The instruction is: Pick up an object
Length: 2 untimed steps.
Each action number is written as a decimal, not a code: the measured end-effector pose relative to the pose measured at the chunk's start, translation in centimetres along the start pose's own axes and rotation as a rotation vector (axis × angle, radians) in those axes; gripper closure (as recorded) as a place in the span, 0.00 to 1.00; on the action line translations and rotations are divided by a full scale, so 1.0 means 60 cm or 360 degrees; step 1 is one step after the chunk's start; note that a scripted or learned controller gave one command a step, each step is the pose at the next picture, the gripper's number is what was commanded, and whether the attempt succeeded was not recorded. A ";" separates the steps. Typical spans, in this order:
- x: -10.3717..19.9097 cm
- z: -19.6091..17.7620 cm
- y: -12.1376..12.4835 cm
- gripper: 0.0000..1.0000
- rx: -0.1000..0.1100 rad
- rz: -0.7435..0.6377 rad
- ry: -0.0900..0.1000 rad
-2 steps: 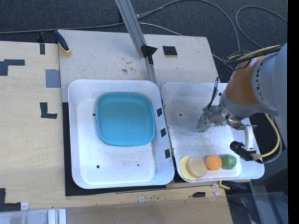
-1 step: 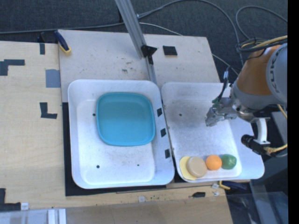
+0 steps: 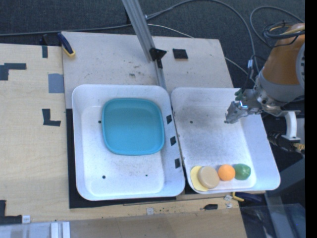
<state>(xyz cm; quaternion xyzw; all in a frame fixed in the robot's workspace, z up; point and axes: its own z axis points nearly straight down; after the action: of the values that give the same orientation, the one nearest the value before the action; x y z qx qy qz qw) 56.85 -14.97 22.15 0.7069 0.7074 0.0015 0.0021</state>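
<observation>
Along the near edge of the right bin [image 3: 218, 138] lie a tan round object [image 3: 208, 177] on a yellow disc [image 3: 195, 178], an orange ball [image 3: 226, 172] and a green ball [image 3: 242, 171]. My gripper [image 3: 233, 114] hangs over the right bin's far right part, well away from those objects, with nothing seen between its fingers. A teal square plate [image 3: 132, 126] rests in the left bin [image 3: 89, 177].
A metal pole [image 3: 143, 31] slants across the board behind the bins. Cables [image 3: 233, 14] run over the dark floor at the back right. A blue and yellow tool [image 3: 66, 44] lies at the board's far left corner.
</observation>
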 end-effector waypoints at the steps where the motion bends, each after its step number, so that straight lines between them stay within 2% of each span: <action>1: 0.000 -0.018 0.000 1.00 0.0007 0.0000 0.0001; 2: 0.099 -0.007 0.001 1.00 0.0010 -0.0007 0.0003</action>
<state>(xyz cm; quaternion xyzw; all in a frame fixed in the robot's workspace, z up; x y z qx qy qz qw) 56.89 -9.01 22.56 0.7053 0.7089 0.0000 -0.0007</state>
